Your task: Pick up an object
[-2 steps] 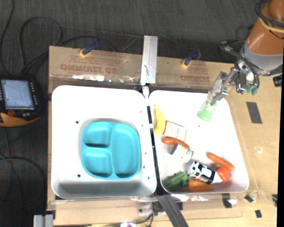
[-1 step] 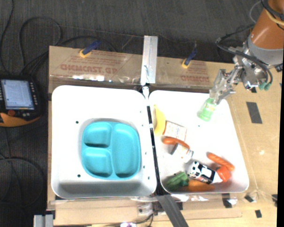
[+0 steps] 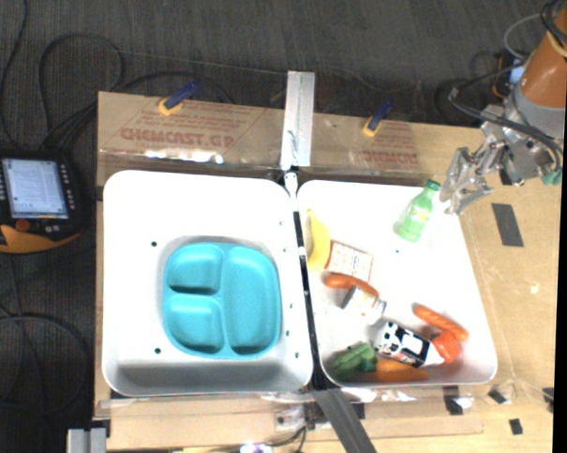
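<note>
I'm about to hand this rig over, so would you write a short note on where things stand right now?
Gripper: over the right bin's far right corner, beside the green bottle; whether it grips the bottle cannot be told.
Right bin: green bottle at the far side; banana, small carton and carrots nearer the middle and front.
Left bin: a blue divided tray.
Done: no pick confirmed.
Left: secure one object and lift it.
</note>
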Tool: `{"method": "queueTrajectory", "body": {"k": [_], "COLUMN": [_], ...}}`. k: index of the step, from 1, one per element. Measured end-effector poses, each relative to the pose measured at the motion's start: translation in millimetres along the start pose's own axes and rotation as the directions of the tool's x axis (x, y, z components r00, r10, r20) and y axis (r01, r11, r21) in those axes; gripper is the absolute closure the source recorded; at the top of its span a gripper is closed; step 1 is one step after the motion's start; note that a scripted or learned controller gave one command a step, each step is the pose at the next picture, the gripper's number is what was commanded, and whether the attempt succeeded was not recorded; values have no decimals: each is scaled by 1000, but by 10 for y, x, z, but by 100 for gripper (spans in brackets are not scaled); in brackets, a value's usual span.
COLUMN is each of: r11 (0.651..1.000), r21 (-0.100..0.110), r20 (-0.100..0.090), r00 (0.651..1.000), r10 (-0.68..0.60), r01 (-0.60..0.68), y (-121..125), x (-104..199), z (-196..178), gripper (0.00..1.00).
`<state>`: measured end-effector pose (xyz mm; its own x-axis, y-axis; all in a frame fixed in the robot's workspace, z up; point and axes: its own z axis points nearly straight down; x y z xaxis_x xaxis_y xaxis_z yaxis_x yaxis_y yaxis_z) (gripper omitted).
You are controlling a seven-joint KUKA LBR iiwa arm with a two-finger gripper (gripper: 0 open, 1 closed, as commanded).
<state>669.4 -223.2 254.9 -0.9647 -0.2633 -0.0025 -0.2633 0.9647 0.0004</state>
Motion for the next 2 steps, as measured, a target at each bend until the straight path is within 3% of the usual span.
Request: {"method": "queueTrajectory", "body": {"k": [1,2], "r11": [971,994], "r21": [-2,-2], "r20": [-1,3], "r00": [971,994], "r10": [-239,-111], "r01": [239,111], "y": [16,72], "x": [-6,-28], "z": [392,-315], "gripper": [100,100]}}
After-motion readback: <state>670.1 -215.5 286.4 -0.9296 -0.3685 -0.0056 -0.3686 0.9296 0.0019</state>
